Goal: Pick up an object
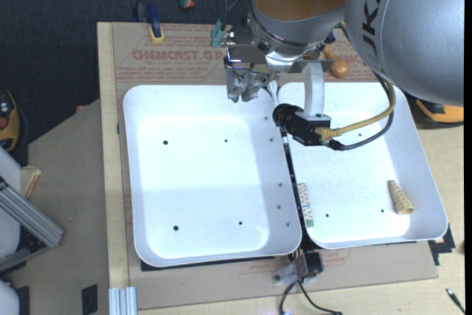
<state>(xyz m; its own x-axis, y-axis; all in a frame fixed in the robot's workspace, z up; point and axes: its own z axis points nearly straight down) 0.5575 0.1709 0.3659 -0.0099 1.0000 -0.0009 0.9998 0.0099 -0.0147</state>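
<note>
A small tan ridged object (pixel 400 197) lies in the right bin (pixel 354 229), well away from the gripper (pixel 244 88), toward the view's lower right. The gripper hangs over the far rim of the left bin (pixel 199 243); whether it is clenched or released I cannot tell. The grey arm (pixel 413 11) reaches down from the upper right, cut off by the frame. Red lettering on the table (pixel 118 158) behind the gripper reads "CHEMCAST", partly hidden.
</note>
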